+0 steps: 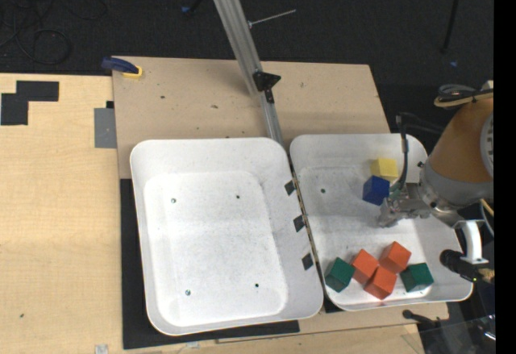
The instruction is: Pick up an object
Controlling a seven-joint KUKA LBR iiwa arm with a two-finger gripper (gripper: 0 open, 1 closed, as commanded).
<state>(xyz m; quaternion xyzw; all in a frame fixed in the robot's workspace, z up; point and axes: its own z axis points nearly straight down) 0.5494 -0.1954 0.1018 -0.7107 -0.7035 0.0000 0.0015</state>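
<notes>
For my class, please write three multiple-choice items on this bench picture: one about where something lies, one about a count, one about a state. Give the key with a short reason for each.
1. In which bin do the blocks lie?
A. the left-hand bin in the picture
B. the right-hand bin in the picture
C. some in each

2. How many green blocks are there?
A. one
B. two
C. four

3. How do the blue block and the yellow block stand to each other?
A. side by side and touching
B. at opposite ends of the bin
C. the blue one under an orange one

Key:
1 B: every block sits in the right bin, where the claw reaches in.
2 B: one green block lies left of the orange blocks, another green block right of them.
3 A: the blue block meets the yellow block at one edge.
</notes>
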